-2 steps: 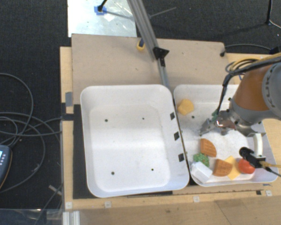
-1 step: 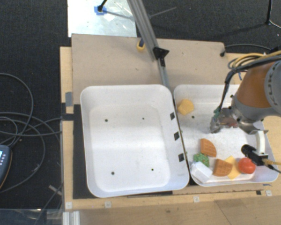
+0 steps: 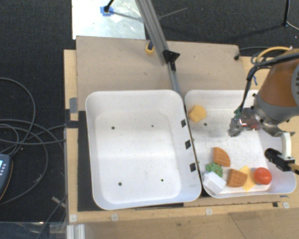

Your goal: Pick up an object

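My gripper (image 3: 234, 129) hangs over the upper middle of the right bin (image 3: 224, 99), pointing down toward the bin floor. Nothing shows between its tips. A yellow block (image 3: 197, 113) lies to its left, near the bin's far left corner. Below the gripper lies an orange wedge (image 3: 221, 157). Along the bin's near edge sit a green piece (image 3: 214, 168), a white block (image 3: 215, 182), a brown waffle-like piece (image 3: 236, 178), a yellow wedge (image 3: 247, 178) and a red tomato (image 3: 262, 176).
The left bin (image 3: 97, 108) stands beside the right one, their walls meeting at a ridge with black clips (image 3: 188, 144). A grey pole (image 3: 154, 29) slants in from the top toward the bins. Cables (image 3: 20, 128) lie on the floor at the left.
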`<state>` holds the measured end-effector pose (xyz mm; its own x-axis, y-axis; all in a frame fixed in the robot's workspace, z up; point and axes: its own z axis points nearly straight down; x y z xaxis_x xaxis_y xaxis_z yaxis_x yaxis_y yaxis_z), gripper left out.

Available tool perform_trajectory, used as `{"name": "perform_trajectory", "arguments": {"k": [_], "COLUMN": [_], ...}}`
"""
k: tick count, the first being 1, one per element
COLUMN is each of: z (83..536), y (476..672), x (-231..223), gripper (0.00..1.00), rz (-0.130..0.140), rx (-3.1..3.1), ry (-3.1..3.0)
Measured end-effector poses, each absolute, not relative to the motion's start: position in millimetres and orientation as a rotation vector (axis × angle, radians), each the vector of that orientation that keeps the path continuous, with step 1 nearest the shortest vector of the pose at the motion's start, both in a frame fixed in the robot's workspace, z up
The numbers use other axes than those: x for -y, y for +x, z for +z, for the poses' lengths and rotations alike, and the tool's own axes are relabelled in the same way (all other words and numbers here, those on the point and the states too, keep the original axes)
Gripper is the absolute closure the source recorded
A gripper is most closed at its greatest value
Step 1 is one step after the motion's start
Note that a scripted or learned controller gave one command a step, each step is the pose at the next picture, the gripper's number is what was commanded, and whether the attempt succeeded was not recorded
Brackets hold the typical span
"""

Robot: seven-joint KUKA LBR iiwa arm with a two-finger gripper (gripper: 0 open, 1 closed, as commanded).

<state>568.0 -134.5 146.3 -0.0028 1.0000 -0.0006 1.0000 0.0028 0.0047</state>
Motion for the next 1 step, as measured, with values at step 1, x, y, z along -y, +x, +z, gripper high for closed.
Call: {"name": "perform_trajectory", "arguments": {"k": [1], "z": [208.6], "y": [563.6], "x": [133.1], "gripper": [1.00], "rz": [0.007], "rx": [-2.223], "ry": [2.211]}}
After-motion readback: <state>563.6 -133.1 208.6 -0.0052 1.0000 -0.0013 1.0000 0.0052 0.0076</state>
